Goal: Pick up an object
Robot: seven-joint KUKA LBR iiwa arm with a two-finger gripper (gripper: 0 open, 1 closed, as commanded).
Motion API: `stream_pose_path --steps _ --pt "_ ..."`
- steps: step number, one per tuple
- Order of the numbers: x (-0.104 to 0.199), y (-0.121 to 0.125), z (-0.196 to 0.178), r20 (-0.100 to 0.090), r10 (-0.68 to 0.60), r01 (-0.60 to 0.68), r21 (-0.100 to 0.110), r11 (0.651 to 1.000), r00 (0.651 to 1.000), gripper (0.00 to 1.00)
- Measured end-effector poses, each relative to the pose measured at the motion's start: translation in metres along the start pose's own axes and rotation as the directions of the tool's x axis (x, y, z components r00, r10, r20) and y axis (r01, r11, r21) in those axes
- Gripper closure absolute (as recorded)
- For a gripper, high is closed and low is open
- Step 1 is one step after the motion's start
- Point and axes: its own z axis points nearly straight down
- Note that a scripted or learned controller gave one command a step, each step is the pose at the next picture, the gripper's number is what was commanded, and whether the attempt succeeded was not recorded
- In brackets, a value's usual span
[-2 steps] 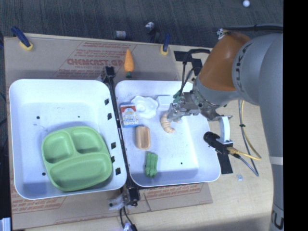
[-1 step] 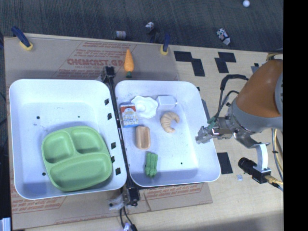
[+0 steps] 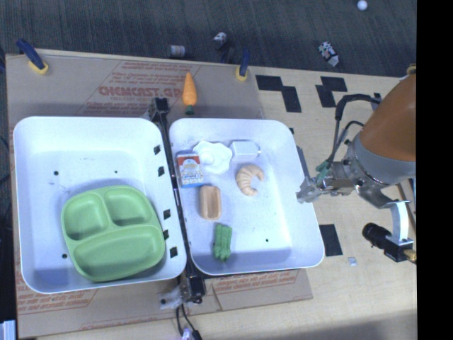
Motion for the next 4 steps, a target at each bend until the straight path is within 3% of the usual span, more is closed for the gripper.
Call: stream_pose_path --steps 1,2,3,4 --pt "0.001 -0.001 0.021 -0.002 -0.002 0.002 0.006 1.000 1.000 1.00" --pt "0.000 0.000 0.008 0.000 -0.001 0.001 0.001 1.000 1.000 1.00" --pt "0.028 0.000 0.018 -0.001 -0.003 0.003 0.004 1.000 1.000 1.00" --pt "0.022 -0.001 0.000 -0.001 0.000 0.000 0.002 1.000 1.000 1.00"
